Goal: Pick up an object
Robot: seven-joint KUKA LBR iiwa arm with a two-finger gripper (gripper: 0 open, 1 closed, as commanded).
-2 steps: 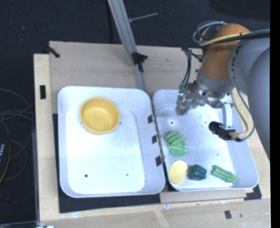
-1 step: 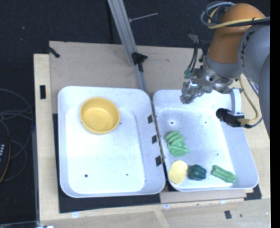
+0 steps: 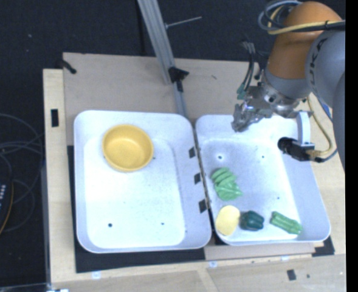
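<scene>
a: where are the fingers (image 3: 239, 124)?

b: we see them at the far edge of the right bin (image 3: 300, 181), pointing down over its upper left corner. we cannot tell if they are apart or together; they blur into a dark tip, and we see nothing between them.

a: and the things to pick up?

b: all lie toward the near side of that bin, well apart from the fingers: a light green ridged piece (image 3: 225, 184) near the left wall, then along the near wall a pale yellow round piece (image 3: 227, 219), a dark green piece (image 3: 251, 221) just beside it, and a green long piece (image 3: 285, 223).

a: farther out?

b: the left bin (image 3: 136, 224) holds a yellow bowl (image 3: 127, 147). both bins sit on the bench (image 3: 57, 163).
</scene>
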